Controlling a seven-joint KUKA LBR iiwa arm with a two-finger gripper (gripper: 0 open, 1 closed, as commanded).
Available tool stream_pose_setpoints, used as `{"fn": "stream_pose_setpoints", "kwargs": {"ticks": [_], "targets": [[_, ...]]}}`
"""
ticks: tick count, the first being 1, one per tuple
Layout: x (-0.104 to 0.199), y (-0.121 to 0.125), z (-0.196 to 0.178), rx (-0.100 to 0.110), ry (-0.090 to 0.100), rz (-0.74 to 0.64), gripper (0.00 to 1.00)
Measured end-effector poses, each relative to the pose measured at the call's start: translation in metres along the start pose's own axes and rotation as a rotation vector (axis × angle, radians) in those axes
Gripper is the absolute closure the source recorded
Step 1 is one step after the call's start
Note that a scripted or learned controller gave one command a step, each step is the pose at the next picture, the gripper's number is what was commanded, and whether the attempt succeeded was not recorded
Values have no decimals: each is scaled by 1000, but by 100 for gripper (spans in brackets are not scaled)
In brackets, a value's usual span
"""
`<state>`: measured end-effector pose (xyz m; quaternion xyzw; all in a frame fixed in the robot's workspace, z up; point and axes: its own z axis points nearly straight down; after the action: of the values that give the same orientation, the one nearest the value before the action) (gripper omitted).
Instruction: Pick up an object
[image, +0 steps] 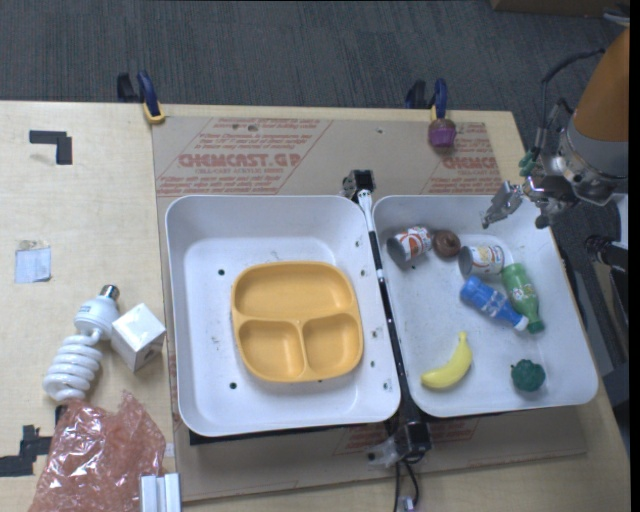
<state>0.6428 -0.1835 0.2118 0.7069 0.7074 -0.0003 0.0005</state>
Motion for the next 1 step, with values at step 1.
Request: {"fn": "stream_pose_setpoints", "kwargs": {"ticks": [1], "targets": [[19, -58, 95, 0, 0, 2, 0]]}}
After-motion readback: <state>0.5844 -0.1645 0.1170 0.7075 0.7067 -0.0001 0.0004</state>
